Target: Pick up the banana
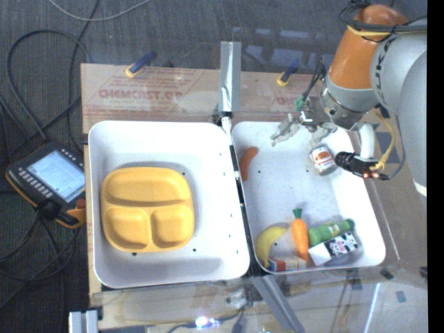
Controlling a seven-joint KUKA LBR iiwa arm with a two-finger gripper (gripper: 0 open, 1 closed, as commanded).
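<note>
The banana (270,241) lies at the near edge of the right bin (277,186), touching a carrot (300,234). The jaws (290,125) hang far from it, spread open and holding nothing.

bench (159,96) bears two white bins (208,134).
</note>
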